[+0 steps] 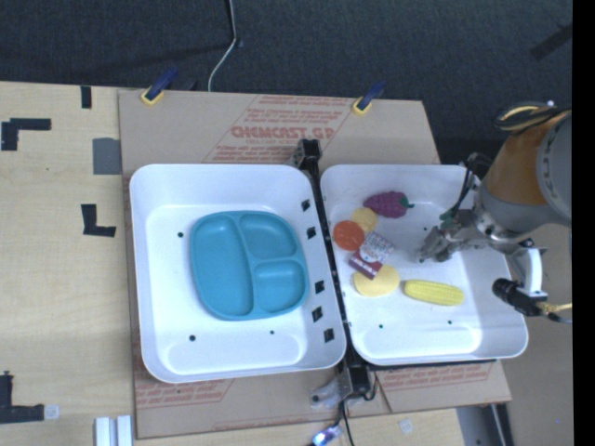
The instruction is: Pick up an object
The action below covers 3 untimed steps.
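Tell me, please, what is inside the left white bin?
A blue divided plate lies in the left bin; its compartments look bare. Whatever is under the plate is covered.

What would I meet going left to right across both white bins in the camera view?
Blue divided plastic plate → round orange toy fruit → purple toy eggplant → yellow toy corn cob → claw.

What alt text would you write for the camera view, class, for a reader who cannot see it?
A grey robot arm reaches from the right, its gripper low in the right bin above a toy corn cob, beside other toy foods. The left bin holds a blue divided plate.
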Motion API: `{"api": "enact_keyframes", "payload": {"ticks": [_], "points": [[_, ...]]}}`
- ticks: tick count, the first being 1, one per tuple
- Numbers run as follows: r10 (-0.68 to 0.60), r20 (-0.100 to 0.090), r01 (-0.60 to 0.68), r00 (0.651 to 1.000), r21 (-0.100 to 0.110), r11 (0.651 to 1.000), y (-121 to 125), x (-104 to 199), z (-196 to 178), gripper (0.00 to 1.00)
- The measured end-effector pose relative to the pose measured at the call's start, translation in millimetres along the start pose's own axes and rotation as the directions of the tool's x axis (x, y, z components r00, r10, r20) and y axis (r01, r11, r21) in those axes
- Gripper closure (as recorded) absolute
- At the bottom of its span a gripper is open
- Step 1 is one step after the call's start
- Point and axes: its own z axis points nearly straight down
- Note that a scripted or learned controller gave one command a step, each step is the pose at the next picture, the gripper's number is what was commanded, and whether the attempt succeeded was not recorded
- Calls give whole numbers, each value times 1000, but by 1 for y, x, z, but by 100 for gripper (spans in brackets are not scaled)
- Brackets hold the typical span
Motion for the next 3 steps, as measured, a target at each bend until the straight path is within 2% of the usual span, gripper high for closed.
{"api": "enact_keyframes", "payload": {"ticks": [2, 3], "points": [[0, -4, 0, 1000, 0, 1000, 8, -10, -97, 100], [0, -4, 0, 1000, 1, 1000, 9, -9, -131, 100]]}}
